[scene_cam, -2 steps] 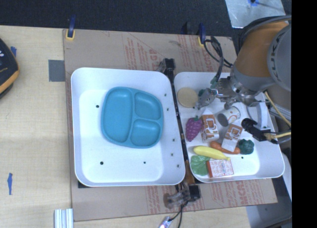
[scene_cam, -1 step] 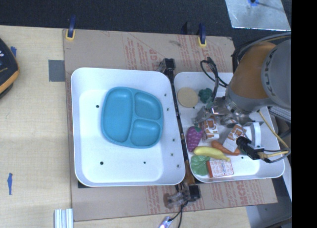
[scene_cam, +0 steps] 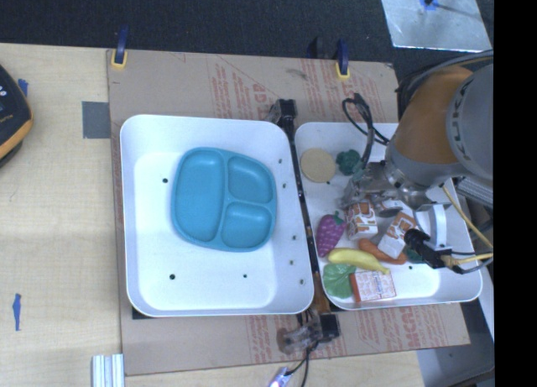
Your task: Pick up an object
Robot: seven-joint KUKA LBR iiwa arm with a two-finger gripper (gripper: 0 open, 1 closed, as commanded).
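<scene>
- Two white bins sit side by side; the left bin point(scene_cam: 147, 209) holds a blue divided plate point(scene_cam: 223, 198), and the right bin point(scene_cam: 436, 293) at the right of the frame holds the clutter you pick from.
- The gripper point(scene_cam: 375, 190) is low in the right bin, under the grey and orange arm point(scene_cam: 436, 129), among the small cartons point(scene_cam: 363, 221). You cannot tell from here how its tips stand or whether they have anything.
- Judge the step as settling onto one item. Choose a piece with free space on two sides, since the cartons near the middle touch one another and a close could catch two.
- Good candidates lie toward the lower part of the bin: the yellow banana point(scene_cam: 359, 258), slim and curved, lies across the green leafy piece point(scene_cam: 338, 279) and touches the orange-and-white box point(scene_cam: 373, 286).
- The purple grapes point(scene_cam: 329, 232) lie against the bin's left wall, which leaves little room on that side.
- The tan round disc point(scene_cam: 318, 164) at the upper left of the bin looks flat and hard to pinch; the dark green piece point(scene_cam: 348, 159) just beside it is small and lumpy.
- Lift straight up and check for something between the tips before you count it.
</scene>
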